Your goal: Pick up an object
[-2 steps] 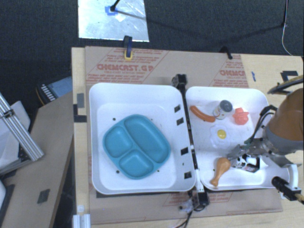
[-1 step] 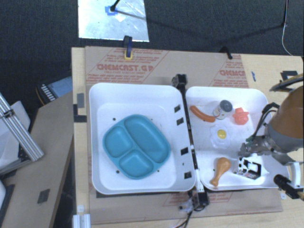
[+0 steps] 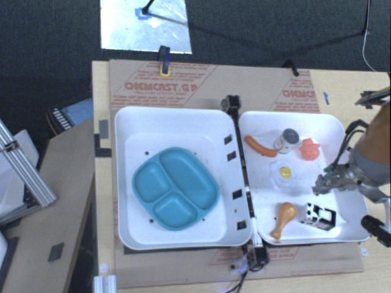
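We see the arm cut off at the right edge; its claw (image 3: 324, 185) hangs over the right bin (image 3: 333, 124), too small and dark for us to tell its state. Just below the claw lies a black-and-white object (image 3: 321, 217); a fried egg (image 3: 285, 173) sits beside it to the left, a drumstick (image 3: 283, 218) further down-left.

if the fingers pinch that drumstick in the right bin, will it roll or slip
The drumstick looks like smooth plastic, so it may slip. Its bulbous end and thin shank suggest it could pivot rather than roll straight. It lies apart from the black-and-white box, so a push has room.
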